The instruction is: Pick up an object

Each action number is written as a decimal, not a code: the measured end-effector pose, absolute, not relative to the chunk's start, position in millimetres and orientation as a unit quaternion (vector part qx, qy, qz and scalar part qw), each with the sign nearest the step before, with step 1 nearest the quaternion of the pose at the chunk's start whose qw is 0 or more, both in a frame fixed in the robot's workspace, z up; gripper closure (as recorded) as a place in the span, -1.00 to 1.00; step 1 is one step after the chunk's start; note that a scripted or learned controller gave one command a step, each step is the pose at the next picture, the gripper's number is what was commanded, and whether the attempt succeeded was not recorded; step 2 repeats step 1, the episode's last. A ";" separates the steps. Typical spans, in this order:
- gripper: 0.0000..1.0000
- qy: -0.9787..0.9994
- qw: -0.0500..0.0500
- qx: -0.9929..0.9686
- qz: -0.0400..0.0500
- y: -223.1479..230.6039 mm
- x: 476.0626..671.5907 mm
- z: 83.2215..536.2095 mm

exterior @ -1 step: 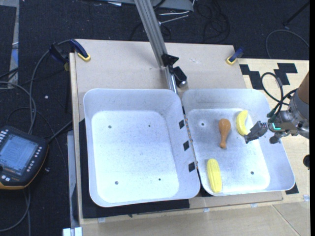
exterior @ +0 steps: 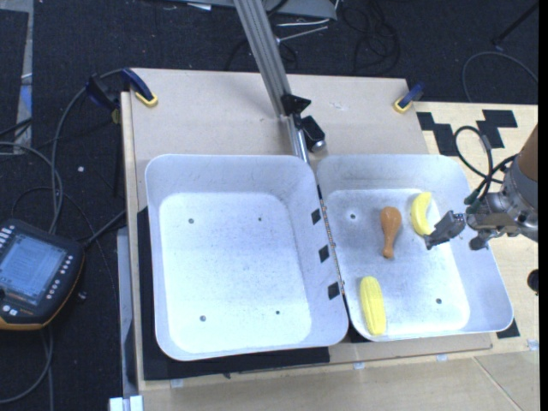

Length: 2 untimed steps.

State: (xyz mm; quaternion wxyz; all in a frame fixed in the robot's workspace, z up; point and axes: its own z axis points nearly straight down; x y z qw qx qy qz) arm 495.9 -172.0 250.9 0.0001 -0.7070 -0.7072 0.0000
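Hovering low over right bin [exterior: 479, 255], claw [exterior: 447, 229] just beside banana [exterior: 421, 213]; grip state impossible to tell. Nothing lifted yet; drumstick [exterior: 390, 228], corn cob [exterior: 372, 305] untouched.

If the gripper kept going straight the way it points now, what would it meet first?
The gripper points toward the view's left, just beside the yellow curved object. That would likely be met first, though depth is unclear; it may pass alongside it and reach the orange drumstick-shaped toy instead.

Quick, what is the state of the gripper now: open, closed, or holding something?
Gripper: open, holding nothing. It hangs over the right white bin, just right of the curved yellow banana-shaped toy.
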 end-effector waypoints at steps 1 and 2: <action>-1.00 -0.707 0.001 -0.707 0.001 -174.1 494.4 208.7; -1.00 -0.707 0.001 -0.707 0.001 -174.1 494.4 208.7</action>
